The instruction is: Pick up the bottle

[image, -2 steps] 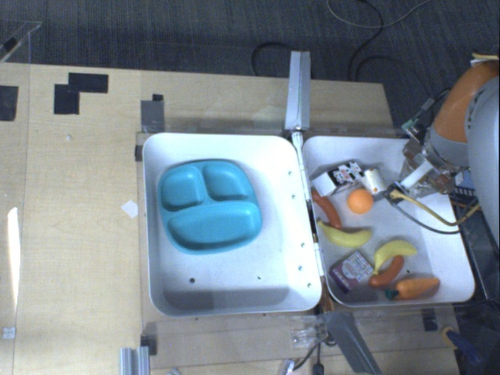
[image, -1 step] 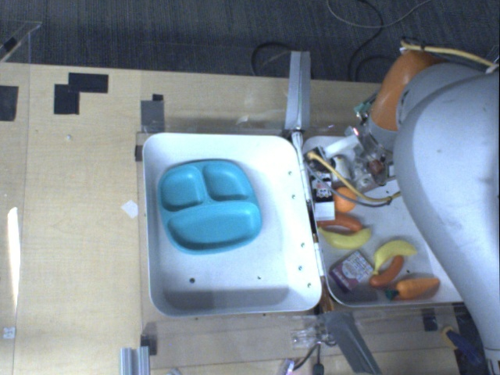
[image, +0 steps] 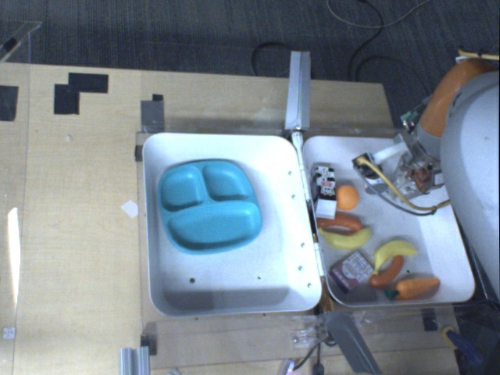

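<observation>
The two-finger gripper (image: pixel 412 174) of the grey arm was over the far right part of the right shallow white bin (image: pixel 447 244). It was seen from above and partly mixed with cables, so I cannot tell if it was open or closed. Nothing could be seen held in it, and no thing in the bin was touching it.

The small dark bottle with a white label (image: pixel 323 184) was lying flat in the same bin, along the left wall, in the far left part. It was well apart from the gripper.

Just beside the bottle, on its right, was one round orange fruit (image: pixel 348 198). There were two yellow bananas: the first yellow banana (image: pixel 346 239) was near the left wall, and the second yellow banana (image: pixel 395 249) was more to the right. There were also two reddish sausages. The first reddish sausage (image: pixel 341 224) was touching the first banana on its far side, and the second reddish sausage (image: pixel 387 271) was just under the second banana. One orange carrot (image: pixel 417 287) was at the near edge, and one purple flat packet (image: pixel 352 270) was near the front left corner.

The left shallow white bin (image: pixel 234 283) held one thing, a blue plastic plate with three compartments (image: pixel 208 205).
</observation>
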You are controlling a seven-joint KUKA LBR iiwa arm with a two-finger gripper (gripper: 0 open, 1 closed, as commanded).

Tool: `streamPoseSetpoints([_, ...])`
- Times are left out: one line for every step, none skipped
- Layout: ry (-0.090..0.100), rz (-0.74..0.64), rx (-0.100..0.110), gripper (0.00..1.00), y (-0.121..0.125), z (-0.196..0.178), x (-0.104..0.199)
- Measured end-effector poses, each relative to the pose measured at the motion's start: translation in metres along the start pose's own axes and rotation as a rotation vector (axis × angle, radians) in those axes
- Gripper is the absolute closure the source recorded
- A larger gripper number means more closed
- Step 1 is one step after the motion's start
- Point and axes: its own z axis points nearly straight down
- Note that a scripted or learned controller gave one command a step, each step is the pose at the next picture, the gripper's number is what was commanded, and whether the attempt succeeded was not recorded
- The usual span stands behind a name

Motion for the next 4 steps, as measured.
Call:
streamPoseSetpoints([0.000,0.043,0.001,1.00,0.031,-0.002,0.016])
streamPoseSetpoints([0.001,0.040,0.000,1.00,0.031,0.000,0.020])
streamPoseSetpoints([0.000,0.039,0.000,1.00,0.030,0.000,0.020])
streamPoseSetpoints([0.000,0.036,0.000,1.00,0.027,-0.020,0.019])
